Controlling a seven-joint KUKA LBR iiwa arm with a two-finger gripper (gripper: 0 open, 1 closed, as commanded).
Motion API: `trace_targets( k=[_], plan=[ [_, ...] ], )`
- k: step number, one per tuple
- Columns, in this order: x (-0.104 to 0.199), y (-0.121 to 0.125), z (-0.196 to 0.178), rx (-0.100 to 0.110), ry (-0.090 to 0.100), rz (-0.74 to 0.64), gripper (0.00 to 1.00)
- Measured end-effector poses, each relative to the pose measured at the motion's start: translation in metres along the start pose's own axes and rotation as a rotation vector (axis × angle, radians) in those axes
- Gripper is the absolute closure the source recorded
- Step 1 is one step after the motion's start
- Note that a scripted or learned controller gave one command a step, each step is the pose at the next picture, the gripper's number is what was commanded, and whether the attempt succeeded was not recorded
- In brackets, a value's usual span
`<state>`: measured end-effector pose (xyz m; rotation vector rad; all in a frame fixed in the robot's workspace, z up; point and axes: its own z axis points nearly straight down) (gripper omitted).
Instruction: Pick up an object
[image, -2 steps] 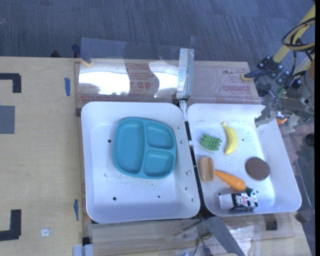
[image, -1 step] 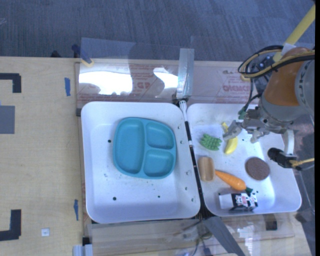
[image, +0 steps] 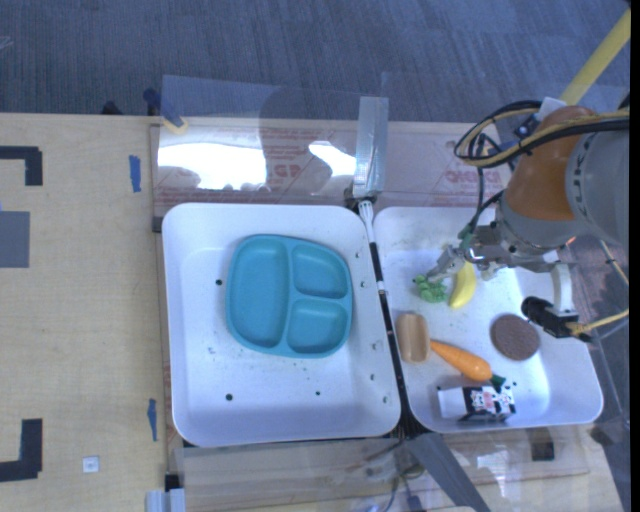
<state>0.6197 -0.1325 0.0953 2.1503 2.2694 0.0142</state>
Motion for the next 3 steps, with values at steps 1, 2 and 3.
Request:
trace_targets(
  k=[1, 2, 3],
  plan=[
    [0.002, 0.004, -0.014, -0.012, 0.003, 0.001, 1.0],
    [0.067, 0.0, -0.091, 0.014, 0.004, 0.231, 1.0],
    [0.089, -0.011, -0.09, 0.019, 0.005, 0.126, 1.0]
  ],
)
